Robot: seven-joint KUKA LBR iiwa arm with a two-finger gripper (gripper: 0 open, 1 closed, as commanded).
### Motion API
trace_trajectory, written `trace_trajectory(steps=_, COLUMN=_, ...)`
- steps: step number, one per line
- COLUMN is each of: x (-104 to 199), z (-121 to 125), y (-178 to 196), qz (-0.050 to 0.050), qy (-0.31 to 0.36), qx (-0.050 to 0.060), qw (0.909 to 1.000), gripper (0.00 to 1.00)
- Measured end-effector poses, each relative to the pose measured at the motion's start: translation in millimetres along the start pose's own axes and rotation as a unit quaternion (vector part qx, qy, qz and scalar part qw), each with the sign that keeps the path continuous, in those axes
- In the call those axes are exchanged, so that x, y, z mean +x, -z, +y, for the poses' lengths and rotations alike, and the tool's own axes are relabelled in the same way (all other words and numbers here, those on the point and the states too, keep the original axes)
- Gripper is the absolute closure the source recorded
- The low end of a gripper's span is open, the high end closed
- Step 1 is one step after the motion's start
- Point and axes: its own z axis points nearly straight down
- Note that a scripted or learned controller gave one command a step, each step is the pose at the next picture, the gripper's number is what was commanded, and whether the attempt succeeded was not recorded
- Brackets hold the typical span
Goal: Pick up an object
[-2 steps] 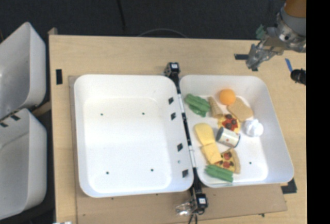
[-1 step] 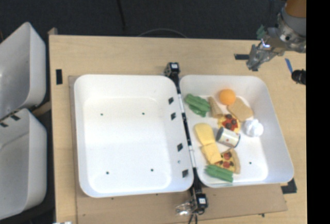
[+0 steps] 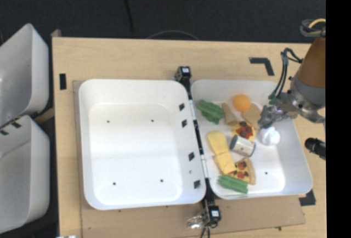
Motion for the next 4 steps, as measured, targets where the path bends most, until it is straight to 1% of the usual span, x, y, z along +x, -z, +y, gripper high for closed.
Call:
trace_trajectory(steps=1, x=23.1, z=-50.6, y=-57.9, qz=-0.005, qy=0.003, qx=-0.018, qw=0.9998, gripper=1.0)
trace_trajectory(steps=2, x=24.7, z=-54.3, y=-61.9, qz=-0.008, qy=0.001, qx=-0.023, qw=0.9997, gripper=1.0)
trace_trajectory(steps=4, x=27.8, z=-55.8, y=-64.1, qz=-0.009, qy=-0.002, qx=-0.024, qw=0.9997, gripper=1.0)
